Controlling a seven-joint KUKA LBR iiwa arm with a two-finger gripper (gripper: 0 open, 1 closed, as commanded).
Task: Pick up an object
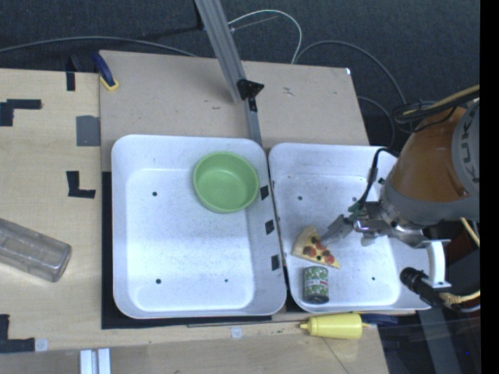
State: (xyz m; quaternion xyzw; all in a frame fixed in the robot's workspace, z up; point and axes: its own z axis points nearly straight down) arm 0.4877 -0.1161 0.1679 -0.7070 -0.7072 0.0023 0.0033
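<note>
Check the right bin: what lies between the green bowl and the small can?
In the camera view, the bins' shared rims and a pizza slice toy lie between the green bowl and the can.

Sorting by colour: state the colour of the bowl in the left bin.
Light green bowl, seen in the camera view.

Bowl [226, 181]: plain light green.
Bins [132, 209]: white, faintly speckled.
Pizza slice [316, 248]: yellow, red spots.
Can [316, 284]: dark green, patterned.
Bottle [337, 326]: yellow.
Arm [437, 170]: orange and grey.
</note>
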